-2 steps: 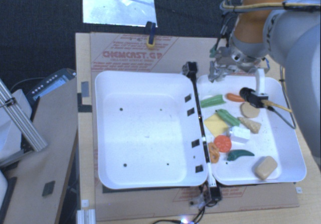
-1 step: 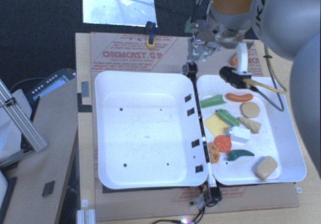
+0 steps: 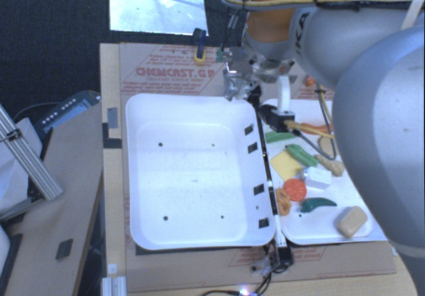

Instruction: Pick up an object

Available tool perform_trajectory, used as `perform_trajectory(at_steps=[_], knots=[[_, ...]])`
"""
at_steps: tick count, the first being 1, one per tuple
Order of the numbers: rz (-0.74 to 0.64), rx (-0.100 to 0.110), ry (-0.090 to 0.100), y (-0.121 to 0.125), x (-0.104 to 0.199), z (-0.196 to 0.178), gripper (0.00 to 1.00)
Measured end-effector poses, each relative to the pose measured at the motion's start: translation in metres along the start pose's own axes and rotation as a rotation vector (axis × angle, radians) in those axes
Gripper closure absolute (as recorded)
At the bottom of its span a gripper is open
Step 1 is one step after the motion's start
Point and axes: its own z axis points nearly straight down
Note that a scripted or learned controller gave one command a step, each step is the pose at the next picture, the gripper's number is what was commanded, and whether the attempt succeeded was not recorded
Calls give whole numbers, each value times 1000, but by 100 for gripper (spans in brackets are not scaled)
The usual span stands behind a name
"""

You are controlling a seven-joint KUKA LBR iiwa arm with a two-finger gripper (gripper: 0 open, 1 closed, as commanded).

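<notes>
The grey arm reaches in from the right, its claw point(image 3: 240, 87) hanging low, wrist bent downward.

The bench point(image 3: 86, 175) carries a brown board point(image 3: 172, 70) (printed with red lettering), and on that board two shallow white bins sit side by side, touching: the left bin point(image 3: 192, 175) and the right bin point(image 3: 332, 231).

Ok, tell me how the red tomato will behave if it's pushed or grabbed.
The tomato looks round and smooth, so it may roll when nudged and could slip from two fingers. The yellow block and orange piece crowd it, so a push would probably shift them too.
</notes>
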Motion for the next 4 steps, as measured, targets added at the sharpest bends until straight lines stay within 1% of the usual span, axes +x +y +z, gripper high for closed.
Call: perform_trajectory(at_steps=[1, 2, 3, 4], knots=[[-3, 11, 1, -53, 60, 103, 100], [1, -15, 2, 1, 70, -6, 100], [0, 1, 0, 0, 109, 43, 100], [0, 3, -1, -6, 133, 99, 100]])
